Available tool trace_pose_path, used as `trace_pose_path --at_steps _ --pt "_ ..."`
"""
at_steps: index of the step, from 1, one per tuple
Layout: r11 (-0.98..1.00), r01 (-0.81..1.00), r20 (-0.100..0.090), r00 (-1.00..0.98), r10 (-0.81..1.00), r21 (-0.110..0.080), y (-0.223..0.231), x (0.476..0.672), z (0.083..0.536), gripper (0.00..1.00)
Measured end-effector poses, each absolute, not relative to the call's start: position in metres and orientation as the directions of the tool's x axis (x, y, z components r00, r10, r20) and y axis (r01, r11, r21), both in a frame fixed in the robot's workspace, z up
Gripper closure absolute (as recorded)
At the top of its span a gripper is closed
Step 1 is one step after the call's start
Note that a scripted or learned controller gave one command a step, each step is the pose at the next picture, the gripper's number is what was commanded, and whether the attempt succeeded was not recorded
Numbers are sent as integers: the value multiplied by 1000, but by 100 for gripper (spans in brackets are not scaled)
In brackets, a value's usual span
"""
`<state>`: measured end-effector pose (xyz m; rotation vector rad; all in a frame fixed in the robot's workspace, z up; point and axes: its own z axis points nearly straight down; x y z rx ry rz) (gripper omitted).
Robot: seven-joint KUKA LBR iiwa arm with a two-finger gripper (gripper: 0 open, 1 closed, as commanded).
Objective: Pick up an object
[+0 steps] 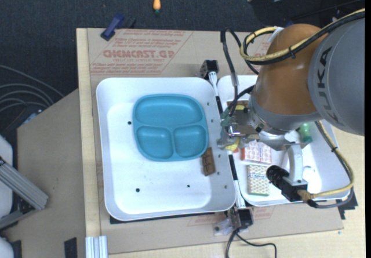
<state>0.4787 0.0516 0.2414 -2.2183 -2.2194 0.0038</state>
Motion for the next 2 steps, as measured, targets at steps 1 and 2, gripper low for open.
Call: trace_pose_path --at_steps 1,2 --pt "1 1000 0 -1 1000 -2 82 479 240 100" --pt "0 1000 0 0 1000 0 64 532 240 100"
